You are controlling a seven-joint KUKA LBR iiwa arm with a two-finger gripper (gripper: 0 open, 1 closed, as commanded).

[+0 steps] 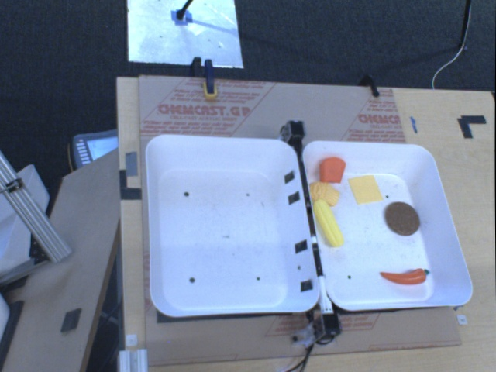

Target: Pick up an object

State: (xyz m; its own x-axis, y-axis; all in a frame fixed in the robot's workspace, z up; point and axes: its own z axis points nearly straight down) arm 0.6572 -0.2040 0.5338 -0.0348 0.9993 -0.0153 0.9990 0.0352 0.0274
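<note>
The right bin (446,208) holds several toy foods. An orange-red block (332,169) lies near its back left corner. Beside it, a flat yellow cheese slice (365,189) rests on the floor of the bin. A yellow corn cob (328,222) lies along the left wall, with a small yellow-orange piece (325,194) just behind it. A brown round patty (402,218) sits toward the right. A red-orange chili pepper (404,277) lies near the front.
The left bin (155,231) sits beside the right one, joined by black clips (302,246) along the shared edge. Both rest on a cardboard sheet (256,107) on the bench. A shiny metal plate (184,20) lies behind.
</note>
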